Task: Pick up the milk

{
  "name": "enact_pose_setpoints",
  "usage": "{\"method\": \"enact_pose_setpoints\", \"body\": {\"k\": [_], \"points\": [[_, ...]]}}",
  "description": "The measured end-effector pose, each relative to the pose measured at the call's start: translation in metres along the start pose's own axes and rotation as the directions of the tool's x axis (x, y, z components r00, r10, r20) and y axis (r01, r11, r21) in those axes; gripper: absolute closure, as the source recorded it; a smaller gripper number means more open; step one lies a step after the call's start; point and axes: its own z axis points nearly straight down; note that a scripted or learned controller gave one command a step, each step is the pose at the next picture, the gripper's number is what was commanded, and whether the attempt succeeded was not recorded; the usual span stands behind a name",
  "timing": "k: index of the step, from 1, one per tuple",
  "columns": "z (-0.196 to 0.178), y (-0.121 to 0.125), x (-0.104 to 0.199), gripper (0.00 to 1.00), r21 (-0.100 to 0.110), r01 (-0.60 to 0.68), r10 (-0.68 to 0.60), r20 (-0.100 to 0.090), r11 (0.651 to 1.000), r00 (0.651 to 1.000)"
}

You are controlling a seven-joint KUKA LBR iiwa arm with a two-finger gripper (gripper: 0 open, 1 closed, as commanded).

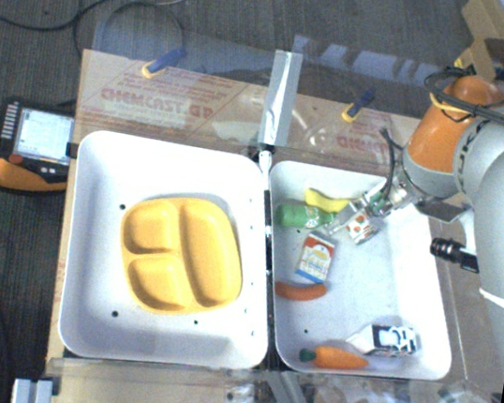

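The carrot is lying at the near rim of the right bin, with a black-and-white carton, too small to read, at its 1 o'clock. The milk is lying mid-bin, a sausage just below it. At the milk's 1 o'clock the gripper is hanging over a small red-and-white item, blurred together; its opening cannot be determined. The arm is running off the frame. The yellow tray is occupying the left bin.

Bulky grey arm with orange band, black cables along the wrist.
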Motion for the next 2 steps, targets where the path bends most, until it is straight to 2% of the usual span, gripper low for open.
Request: {"method": "enact_pose_setpoints", "body": {"k": [1,2], "points": [[0.0,0.0,0.0,0.0,0.0,0.0,0.0,0.0,1.0,1.0],[-0.0063,-0.0036,0.0006,1.0,0.016,0.002,-0.001,-0.006,1.0,1.0]]}}
